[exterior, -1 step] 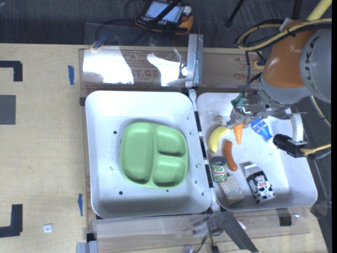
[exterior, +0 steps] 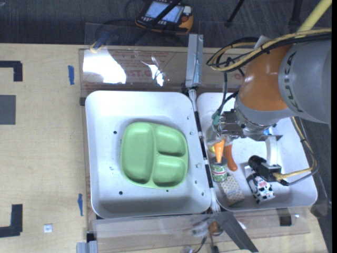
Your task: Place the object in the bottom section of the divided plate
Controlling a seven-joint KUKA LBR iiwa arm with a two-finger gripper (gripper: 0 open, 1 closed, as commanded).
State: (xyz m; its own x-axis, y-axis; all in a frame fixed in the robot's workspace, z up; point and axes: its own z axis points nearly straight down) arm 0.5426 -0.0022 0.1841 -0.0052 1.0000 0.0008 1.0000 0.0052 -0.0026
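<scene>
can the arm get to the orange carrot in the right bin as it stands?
Probably yes. The gripper hangs right over the carrot at the right bin's left wall. That wall and the small can beside it crowd the approach.

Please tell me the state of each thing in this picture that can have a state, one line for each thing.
divided plate: upright in the left bin, compartments bare
carrot: in the right bin, under the gripper
gripper: down over the carrot, grip unclear
small can: in the right bin, beside the carrot
</scene>
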